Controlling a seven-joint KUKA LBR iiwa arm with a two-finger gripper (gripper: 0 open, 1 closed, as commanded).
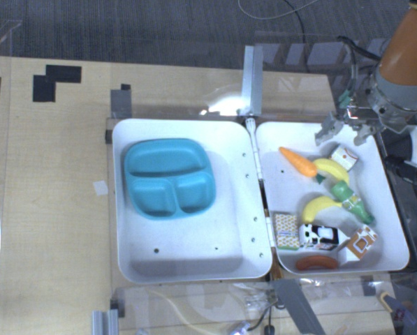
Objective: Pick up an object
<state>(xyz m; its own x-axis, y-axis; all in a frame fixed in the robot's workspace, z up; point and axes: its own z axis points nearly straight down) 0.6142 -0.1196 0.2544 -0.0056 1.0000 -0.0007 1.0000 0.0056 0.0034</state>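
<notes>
The right bin [393,208] holds several toy foods. An orange carrot [297,161] lies near its upper left, with a yellow banana [332,167] beside it and a small white carton [344,158] just above that. A green bottle [348,195] and a second banana [318,206] lie lower down. My gripper [345,130] hovers over the bin's upper right corner, just above the white carton. It is open, with nothing between its fingers.
Along the right bin's front edge lie a patterned packet [286,230], a black-and-white box [318,236], an orange-and-white box [362,242] and a brown disc [316,262]. The left bin [194,250] holds a blue divided plate [168,176]. A metal post [253,82] stands behind the divider.
</notes>
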